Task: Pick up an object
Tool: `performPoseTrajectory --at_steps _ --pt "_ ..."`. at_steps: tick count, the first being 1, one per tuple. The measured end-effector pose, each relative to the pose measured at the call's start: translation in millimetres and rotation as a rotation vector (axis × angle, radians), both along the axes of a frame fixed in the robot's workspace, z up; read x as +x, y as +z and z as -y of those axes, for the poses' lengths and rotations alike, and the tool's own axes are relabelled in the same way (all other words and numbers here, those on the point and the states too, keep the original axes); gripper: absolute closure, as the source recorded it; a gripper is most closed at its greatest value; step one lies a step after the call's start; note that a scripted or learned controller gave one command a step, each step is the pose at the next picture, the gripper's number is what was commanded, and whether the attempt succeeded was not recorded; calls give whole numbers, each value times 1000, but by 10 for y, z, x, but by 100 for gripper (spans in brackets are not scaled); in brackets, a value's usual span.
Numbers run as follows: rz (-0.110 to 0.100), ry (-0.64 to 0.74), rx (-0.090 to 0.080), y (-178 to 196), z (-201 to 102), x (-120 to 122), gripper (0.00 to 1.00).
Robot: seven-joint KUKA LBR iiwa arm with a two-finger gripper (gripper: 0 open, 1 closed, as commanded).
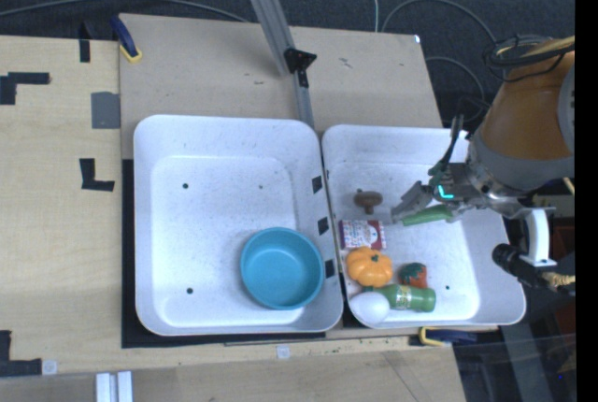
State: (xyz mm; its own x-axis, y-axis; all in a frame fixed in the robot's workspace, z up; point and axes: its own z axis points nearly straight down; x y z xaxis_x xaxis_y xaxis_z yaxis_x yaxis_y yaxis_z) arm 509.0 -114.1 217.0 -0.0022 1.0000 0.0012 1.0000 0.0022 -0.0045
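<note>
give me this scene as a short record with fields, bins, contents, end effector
left bin: blue bowl near its front right corner
right bin: small brown object, red and white packet, orange pumpkin-like toy, white egg-like object, green bottle, small red and green item
end effector: above the right bin, beside the brown object, nothing visibly held

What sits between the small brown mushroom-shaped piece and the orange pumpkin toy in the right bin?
In the camera view, a small red-and-white packet lies between the brown mushroom-shaped piece and the orange pumpkin toy.
</note>
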Motion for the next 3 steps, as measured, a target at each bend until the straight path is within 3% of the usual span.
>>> performPoseTrajectory --at_steps 1,3 --pt "2 0 0 7 3 4 0" --pt "-3 -2 0 -1026 -68 -36 0"
